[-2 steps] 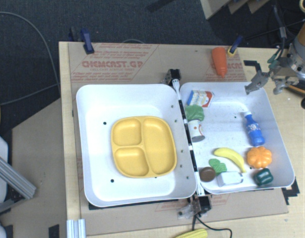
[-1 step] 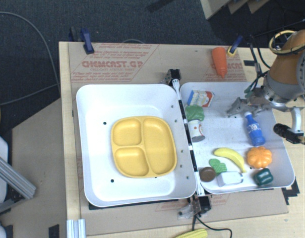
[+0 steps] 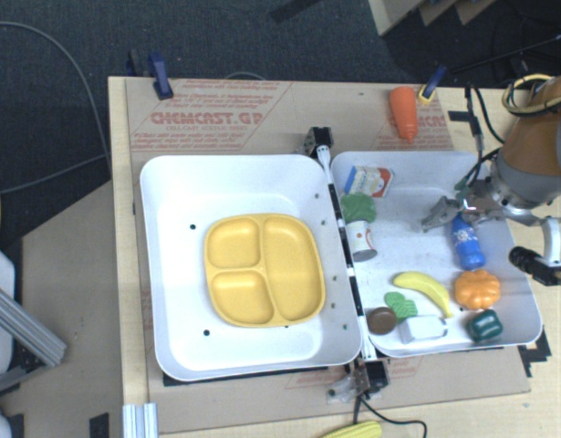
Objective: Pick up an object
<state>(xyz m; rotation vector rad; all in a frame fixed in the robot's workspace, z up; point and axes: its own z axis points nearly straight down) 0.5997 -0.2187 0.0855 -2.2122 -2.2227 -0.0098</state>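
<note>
The arm is seen reaching into the right bin (image 3: 526, 322) from the right, with the tool (image 3: 455, 210) low over the bin floor, just above the blue bottle (image 3: 466, 246). Whether the tool is apart or together cannot be told. Nothing is seen clamped in it. The step is judged to be the approach. A descent centred on the bottle is called for next, clear of the orange fruit (image 3: 477, 288) just beside it.

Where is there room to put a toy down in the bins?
Around the yellow divided plastic plate, the left white bin has bare floor. In the right white bin, there's a bare patch between the small white can and blue bottle; its near end is crowded.
</note>
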